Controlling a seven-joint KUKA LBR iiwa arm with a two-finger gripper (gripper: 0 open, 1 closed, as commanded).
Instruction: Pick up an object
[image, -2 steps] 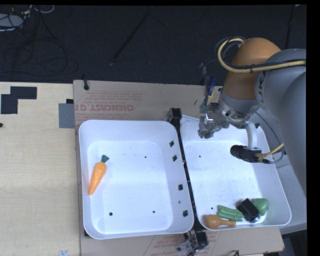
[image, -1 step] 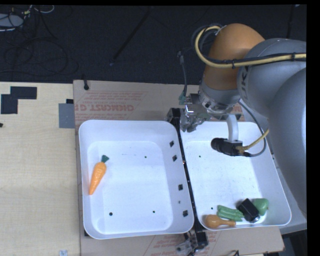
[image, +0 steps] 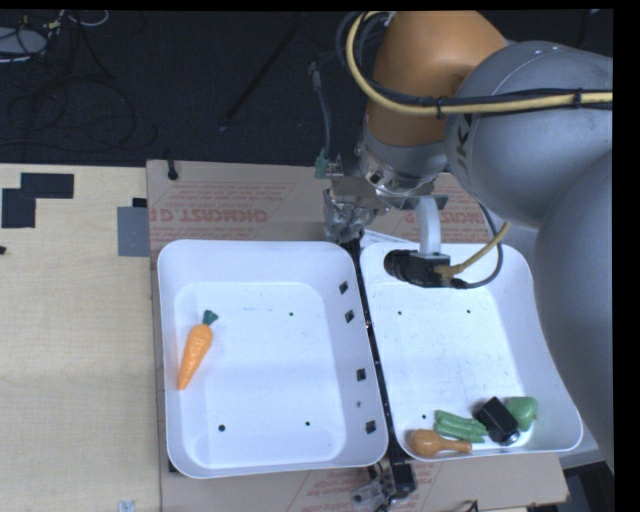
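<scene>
A small orange plastic toy carrot with a green leafy top (image: 195, 349) is seen lying alone in the left white bin (image: 175, 275), close to that bin's left wall and about midway along it, its tip pointed toward the near edge and its green end toward the far edge. It is judged to be light, rigid and smooth-skinned, so some slipping is to be expected; the best hold is judged to be across the thick upper part of the body, below the green top, with the fingers set crosswise to its length. In the right white bin (image: 545, 330), a cluster is gathered in the near right corner: a green pod-shaped toy vegetable (image: 459, 426), a black blocky object (image: 497, 419) touching it, a rounder green piece (image: 523, 408) just beside the black one, and an orange-tan pear-shaped toy (image: 436, 443) against the near wall. These are packed together and are judged harder to take cleanly. The gripper (image: 344, 225) is placed at the far edge of the bench, above the junction of the two bins, well apart from every object; whether its jaws are spread or pressed together cannot be told.
</scene>
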